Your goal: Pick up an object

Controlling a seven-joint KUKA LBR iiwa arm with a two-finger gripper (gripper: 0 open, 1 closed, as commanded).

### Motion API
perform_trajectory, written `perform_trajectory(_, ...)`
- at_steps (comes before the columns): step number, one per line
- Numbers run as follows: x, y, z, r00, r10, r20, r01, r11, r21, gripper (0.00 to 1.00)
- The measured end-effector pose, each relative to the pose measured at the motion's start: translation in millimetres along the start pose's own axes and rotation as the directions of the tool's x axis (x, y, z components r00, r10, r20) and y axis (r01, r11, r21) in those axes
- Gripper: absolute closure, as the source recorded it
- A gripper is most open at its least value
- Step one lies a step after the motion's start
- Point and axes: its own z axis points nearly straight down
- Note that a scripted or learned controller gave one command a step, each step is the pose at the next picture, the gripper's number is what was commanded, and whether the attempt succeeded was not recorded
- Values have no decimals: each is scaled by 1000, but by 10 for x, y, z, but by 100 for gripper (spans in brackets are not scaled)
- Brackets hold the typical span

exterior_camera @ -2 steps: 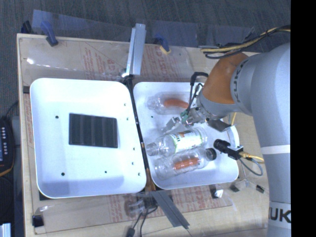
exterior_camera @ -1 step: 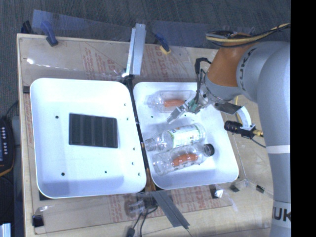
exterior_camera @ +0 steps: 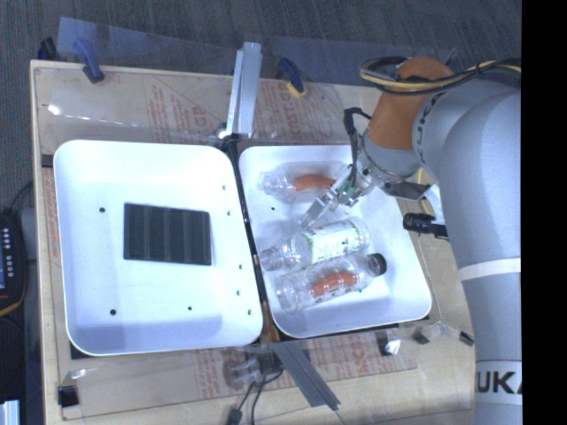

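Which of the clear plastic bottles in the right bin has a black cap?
The front bottle, nearest the camera. Its black cap points toward the arm's side of the right bin. It has an orange band, unlike the white-labelled middle bottle; the back bottle shows no dark cap.

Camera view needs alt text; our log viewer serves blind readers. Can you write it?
A grey robot arm reaches from the right into the right bin, its gripper low over three clear plastic bottles lying there. The left bin holds a dark ribbed rectangular panel.
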Motion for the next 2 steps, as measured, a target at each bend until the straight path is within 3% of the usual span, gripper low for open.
perform_trajectory(1,356,-308,-203,987,-147,61,151,987,-57,0)
perform_trajectory(2,247,-86,-370,984,-168,56,171,984,-49,0)
